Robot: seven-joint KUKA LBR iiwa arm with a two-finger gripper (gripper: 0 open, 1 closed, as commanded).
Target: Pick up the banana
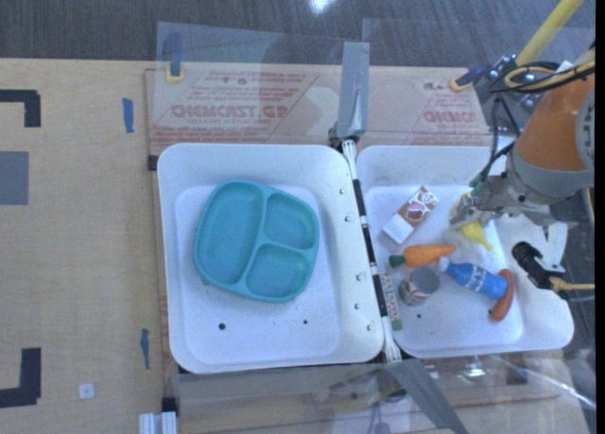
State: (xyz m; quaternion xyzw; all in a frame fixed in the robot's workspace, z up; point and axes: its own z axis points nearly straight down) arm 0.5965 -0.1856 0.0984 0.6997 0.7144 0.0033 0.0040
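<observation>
The banana [477, 234] is a small yellow piece lying in the right bin [444, 333], near its right middle. Only part of it shows, since the gripper [469, 212] sits directly over its upper end. The grey arm with its orange band [553, 139] comes in from the right and hangs above that spot. Whether the gripper touches the banana is not clear from this angle.
Beside the banana lie an orange carrot [427, 254], a blue bottle [475, 278], a reddish sausage [503, 296], a grey can [421, 286] and a small carton [412, 215]. The left bin [189, 328] holds a teal divided plate [257, 239]. Cables [529, 73] hang at the upper right.
</observation>
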